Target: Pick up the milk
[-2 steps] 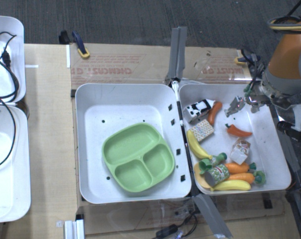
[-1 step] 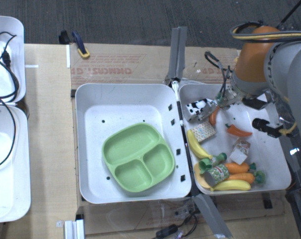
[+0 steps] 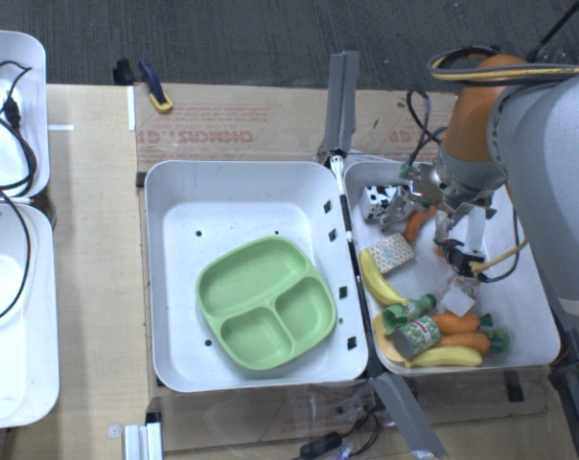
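progress: early; milk lies in right bin, not lifted | hand low just beside it; grip state: cannot tell | left: grasp, lift

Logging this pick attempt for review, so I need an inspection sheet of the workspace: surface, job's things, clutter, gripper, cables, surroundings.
Surface: cardboard-covered bench bearing two white bins.
Job's things: cow-patterned milk carton at the right bin's far left corner.
Clutter: green divided plate in the left bin; two bananas, carrots, a can and a small box in the right bin.
Gripper: gripper low over the right bin, beside the milk carton; grip not discernible.
Cables: black cables along the arm's wrist.
Surroundings: blue-and-yellow clamp at the bench's far edge.
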You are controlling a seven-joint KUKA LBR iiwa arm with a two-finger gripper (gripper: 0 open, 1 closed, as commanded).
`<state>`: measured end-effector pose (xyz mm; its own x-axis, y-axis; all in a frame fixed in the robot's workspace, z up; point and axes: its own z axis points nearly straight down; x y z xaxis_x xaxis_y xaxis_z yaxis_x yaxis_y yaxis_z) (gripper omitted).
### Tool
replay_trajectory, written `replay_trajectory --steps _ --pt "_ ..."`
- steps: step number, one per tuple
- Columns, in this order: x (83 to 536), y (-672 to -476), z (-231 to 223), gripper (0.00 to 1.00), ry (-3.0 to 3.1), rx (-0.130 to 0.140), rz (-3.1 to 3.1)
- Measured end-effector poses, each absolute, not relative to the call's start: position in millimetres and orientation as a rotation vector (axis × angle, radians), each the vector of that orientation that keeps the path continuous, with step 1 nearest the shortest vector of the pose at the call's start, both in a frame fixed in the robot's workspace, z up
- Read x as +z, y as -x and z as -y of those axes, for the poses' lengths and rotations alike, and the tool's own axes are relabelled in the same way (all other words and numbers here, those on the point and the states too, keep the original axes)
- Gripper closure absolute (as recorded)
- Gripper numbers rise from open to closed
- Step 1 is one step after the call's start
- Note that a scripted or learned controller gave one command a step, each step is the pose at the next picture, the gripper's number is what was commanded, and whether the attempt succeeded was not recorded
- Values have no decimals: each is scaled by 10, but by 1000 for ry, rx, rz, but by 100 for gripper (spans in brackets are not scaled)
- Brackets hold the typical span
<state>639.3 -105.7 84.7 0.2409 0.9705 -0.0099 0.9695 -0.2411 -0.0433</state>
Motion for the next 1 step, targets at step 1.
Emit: replay_trajectory --steps 1 --pt "889 -6260 1020 0 2631 15 1705"
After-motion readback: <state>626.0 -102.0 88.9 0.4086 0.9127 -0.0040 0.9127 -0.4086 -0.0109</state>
